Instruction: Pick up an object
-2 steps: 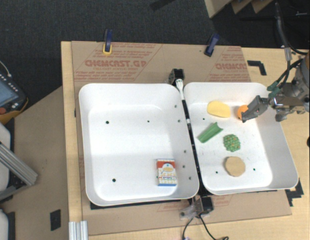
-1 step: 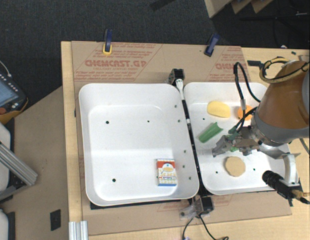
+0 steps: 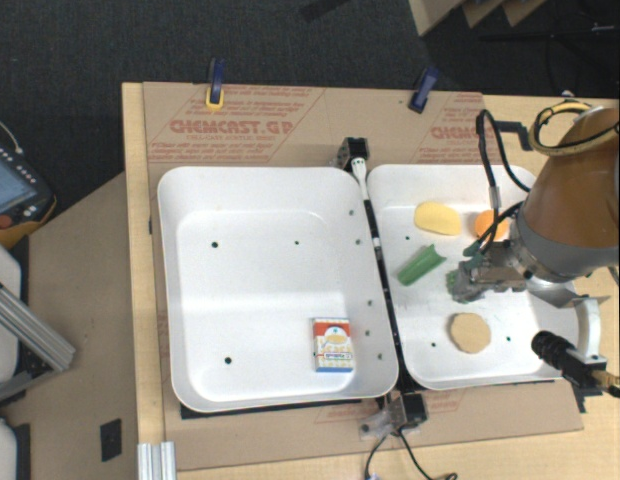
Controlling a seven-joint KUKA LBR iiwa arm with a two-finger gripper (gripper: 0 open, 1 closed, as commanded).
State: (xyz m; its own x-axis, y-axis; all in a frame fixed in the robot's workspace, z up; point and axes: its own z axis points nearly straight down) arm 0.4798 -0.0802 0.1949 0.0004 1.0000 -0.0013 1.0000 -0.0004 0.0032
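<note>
My gripper reaches down into the right bin, with the grey and orange arm above it covering the bin's right side. A green block lies just left of the gripper. A yellow oval piece sits behind it, and part of an orange object peeks out beside the arm. A tan round disc rests in front of the gripper. In the left bin a small printed box lies near the front right corner.
Both bins sit on a cardboard sheet held by blue clamps at the back. A black divider strip runs between the bins. Cables and a black fitting hang off the arm at the right.
</note>
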